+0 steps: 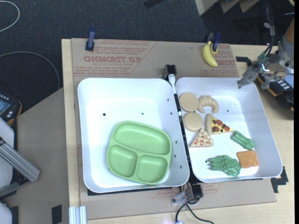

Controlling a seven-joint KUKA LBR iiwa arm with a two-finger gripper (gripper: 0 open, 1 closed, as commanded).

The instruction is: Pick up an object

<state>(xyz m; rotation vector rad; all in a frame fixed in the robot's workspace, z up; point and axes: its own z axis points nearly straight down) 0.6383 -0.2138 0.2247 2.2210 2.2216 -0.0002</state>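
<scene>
1. Objects for picking lie in the right bin [267, 125]: two round tan cookies [188, 102] and [193, 121] near its left wall, a croissant [208, 103] just beside the upper cookie, and two pizza slices [218, 125] and [202, 139] below them.
2. Toward the right bin's lower right lie a small green vegetable piece [243, 140], an orange breaded piece [247, 159], and a leafy green piece [224, 164], the last two nearly touching.
3. Gripper [246, 80]: it sits at the upper right corner of the right bin, over the rim, well apart from all the food items. Nothing is seen between its fingers; whether they are spread or closed cannot be told at this scale.
4. Arm [285, 59]: it enters from the right edge, above the bench.
5. Left bin [93, 106]: it holds a green divided tray [139, 151] with three compartments, lying in the lower middle part.
6. Banana [210, 55]: it lies outside the bins on the brown board [117, 55], above the right bin, beside a blue clamp [215, 39]. A second blue clamp [90, 38] sits at the board's upper left.
</scene>
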